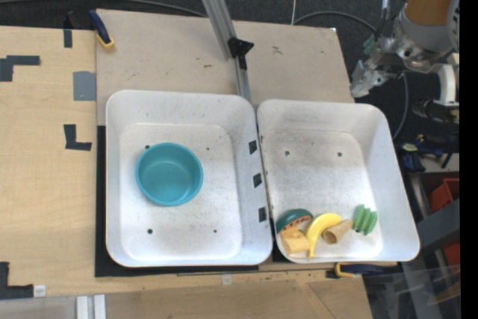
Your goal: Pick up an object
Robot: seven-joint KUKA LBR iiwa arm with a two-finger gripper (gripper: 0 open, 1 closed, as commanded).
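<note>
While the gripper hangs beyond the far right corner of the right bin with nothing in its grasp, how wide it stands I cannot tell. Candidates lie well apart from it: a blue bowl alone in the left bin, and 4 small toys bunched in the right bin's near corner: a yellow banana, a green piece, a cone and a round brown-and-green piece. Because those toys touch each other beside the wall, a descent there could, in my judgement, nudge neighbours, pinch 2 at once or strike the rim, while the bowl's smooth wall may slip free.
</note>
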